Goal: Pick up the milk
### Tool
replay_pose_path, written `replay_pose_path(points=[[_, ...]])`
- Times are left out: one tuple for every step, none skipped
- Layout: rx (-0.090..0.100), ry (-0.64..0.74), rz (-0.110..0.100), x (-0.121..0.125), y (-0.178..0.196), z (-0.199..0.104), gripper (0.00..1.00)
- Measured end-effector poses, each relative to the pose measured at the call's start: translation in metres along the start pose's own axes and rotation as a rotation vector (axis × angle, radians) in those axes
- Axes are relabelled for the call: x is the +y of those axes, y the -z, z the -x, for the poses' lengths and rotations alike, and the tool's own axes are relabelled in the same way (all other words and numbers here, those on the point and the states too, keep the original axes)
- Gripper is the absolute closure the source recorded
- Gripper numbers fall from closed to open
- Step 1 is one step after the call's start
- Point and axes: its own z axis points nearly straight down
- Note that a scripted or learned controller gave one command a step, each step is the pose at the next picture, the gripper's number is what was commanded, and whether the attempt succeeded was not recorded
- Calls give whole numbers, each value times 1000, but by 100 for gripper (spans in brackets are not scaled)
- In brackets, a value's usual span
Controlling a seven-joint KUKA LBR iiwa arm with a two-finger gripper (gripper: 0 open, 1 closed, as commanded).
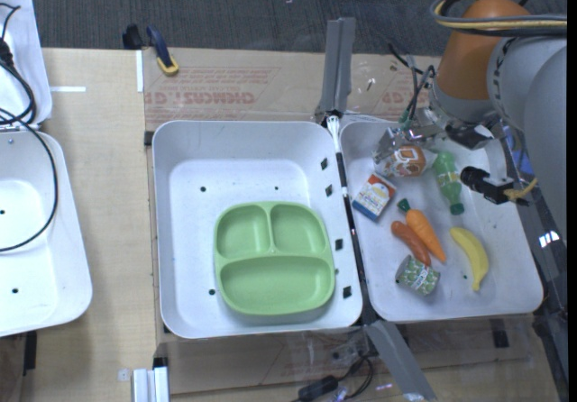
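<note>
End effector (405, 138) near right bin's (532, 296) far edge, beside milk (372, 196)

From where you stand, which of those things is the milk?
Look in the right-hand bin, near its left wall beside the divider. The milk is a small blue and white carton lying flat, above the carrots. It is the only boxy thing there; its neighbours are rounded.

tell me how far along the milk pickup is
Done: the grey arm's gripper has reached the right white bin. In hand: it hovers over a bagged pastry. Left: the small blue-and-white milk carton lies flat, ungrasped.
</note>
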Motion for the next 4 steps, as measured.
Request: replay_pose_path(points=[[2,20,1,0,0,1,0],[2,30,0,-1,-1,2,0],[4,26,0,0,-1,3,0],[1,44,-1,0,-1,-2,0]])
